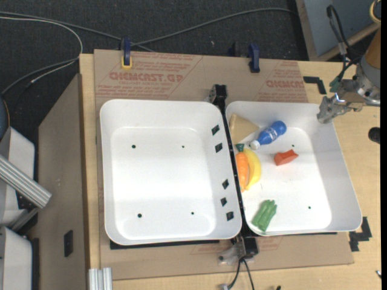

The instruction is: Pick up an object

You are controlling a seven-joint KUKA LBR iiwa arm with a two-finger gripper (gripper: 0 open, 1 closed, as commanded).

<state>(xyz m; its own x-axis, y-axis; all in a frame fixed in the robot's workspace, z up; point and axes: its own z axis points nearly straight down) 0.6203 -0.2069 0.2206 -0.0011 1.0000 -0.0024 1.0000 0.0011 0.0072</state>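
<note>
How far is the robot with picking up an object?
Nothing looks picked yet. The end effector is at the far right edge of the right white bin, apart from the objects. The blue plastic bottle, small red block and green toy vegetable lie in that bin. Approach, grasp and lift all remain.

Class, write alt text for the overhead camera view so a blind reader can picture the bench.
A grey robot arm's gripper hovers over the top right corner of the right white bin, which holds a blue bottle, a small red block, an orange carrot, a yellow banana, a green vegetable and a tan wedge. The left white bin sits beside it.
</note>
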